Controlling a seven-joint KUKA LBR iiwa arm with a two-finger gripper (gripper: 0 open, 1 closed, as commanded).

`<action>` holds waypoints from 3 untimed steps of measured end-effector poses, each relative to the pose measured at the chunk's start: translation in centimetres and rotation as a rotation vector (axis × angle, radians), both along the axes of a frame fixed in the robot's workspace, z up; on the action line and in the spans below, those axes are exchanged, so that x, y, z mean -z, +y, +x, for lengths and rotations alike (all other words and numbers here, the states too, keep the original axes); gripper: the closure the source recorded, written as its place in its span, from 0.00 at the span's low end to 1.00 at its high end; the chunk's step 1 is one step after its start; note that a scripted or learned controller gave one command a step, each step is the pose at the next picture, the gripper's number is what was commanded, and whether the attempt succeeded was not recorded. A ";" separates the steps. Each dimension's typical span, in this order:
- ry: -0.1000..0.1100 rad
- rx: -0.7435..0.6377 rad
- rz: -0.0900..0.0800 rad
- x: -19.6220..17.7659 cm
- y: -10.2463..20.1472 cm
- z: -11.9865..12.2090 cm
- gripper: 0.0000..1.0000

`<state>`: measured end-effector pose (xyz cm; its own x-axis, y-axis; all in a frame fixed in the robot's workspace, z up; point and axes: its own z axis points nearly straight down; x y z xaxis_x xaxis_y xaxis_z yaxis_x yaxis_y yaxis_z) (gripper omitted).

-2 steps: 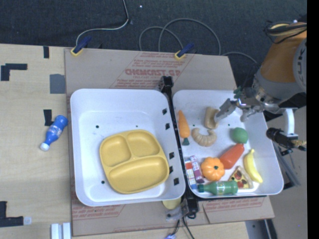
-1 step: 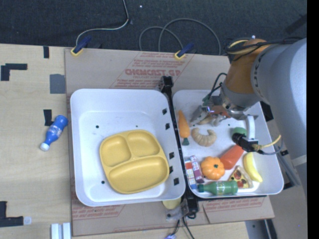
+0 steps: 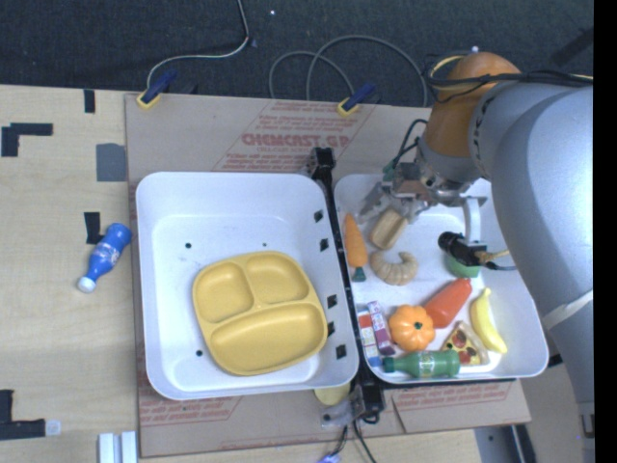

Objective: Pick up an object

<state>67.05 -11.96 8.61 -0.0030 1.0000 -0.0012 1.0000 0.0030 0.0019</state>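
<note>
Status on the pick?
Tool down in right bin, over tan bread piece. Grip unconfirmed. Croissant and carrot crowd close.

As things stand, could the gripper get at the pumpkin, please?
Probably yes. The pumpkin lies uncovered in the right bin, the same bin where the gripper hovers; a red pepper and banana crowd its side, not its top.

Yellow divided tray (image 3: 258, 313): smooth plastic, faint sheen. White bins (image 3: 164, 222): smooth, glossy plastic. Bench sheet (image 3: 280, 139): matt brown cardboard; arm (image 3: 540, 172): smooth grey shell with satin sheen.
</note>
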 end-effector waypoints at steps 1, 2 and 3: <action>-0.003 -0.001 -0.002 -1.1 0.0 0.0 1.00; -0.002 -0.001 -0.003 -1.0 0.0 -0.1 0.00; -0.010 0.008 -0.011 -0.2 1.3 -10.0 0.00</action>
<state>57.09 -10.67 8.82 0.0051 0.9999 -0.0120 0.9999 -0.0050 0.0122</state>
